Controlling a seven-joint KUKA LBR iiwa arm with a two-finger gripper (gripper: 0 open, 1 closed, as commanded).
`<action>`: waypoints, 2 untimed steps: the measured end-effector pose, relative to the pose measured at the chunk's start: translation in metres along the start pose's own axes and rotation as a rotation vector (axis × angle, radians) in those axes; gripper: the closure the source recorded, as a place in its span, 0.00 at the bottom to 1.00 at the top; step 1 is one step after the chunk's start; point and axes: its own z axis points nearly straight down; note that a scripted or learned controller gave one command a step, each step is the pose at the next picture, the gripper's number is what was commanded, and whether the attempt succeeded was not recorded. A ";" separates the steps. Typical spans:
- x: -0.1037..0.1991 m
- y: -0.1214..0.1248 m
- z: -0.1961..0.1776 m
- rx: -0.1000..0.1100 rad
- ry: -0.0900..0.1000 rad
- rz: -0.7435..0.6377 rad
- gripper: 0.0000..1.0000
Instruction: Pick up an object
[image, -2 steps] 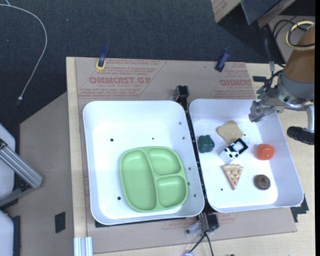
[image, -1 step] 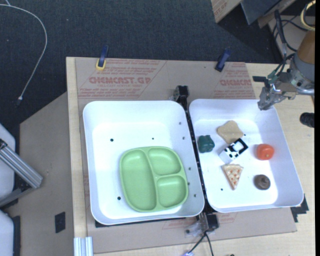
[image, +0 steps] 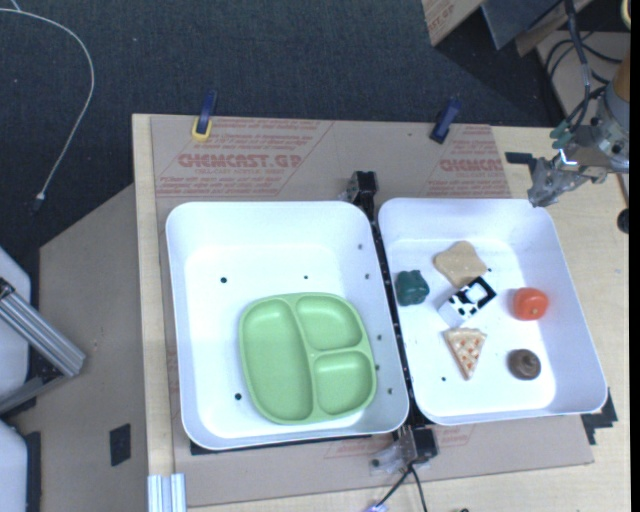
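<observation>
The gripper (image: 545, 190) hangs over the far right corner of the right bin (image: 570, 385), whether released or clenched I cannot tell; in that bin lie a toast slice (image: 459, 264), teal piece (image: 411, 288), black-and-white block (image: 471, 298), orange ball (image: 530, 303), pizza wedge (image: 466, 350) and brown doughnut (image: 524, 364); a green divided plate (image: 305, 356) sits in the left bin (image: 200, 250).

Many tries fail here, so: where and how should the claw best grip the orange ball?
Probably straight down from above, closing across the middle of the orange ball. It is round and stands apart from the chocolate donut, with bare floor on each side.
</observation>
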 end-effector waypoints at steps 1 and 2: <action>0.055 -0.019 0.014 0.009 0.005 -0.004 1.00; 0.108 -0.024 0.011 0.008 0.004 -0.005 1.00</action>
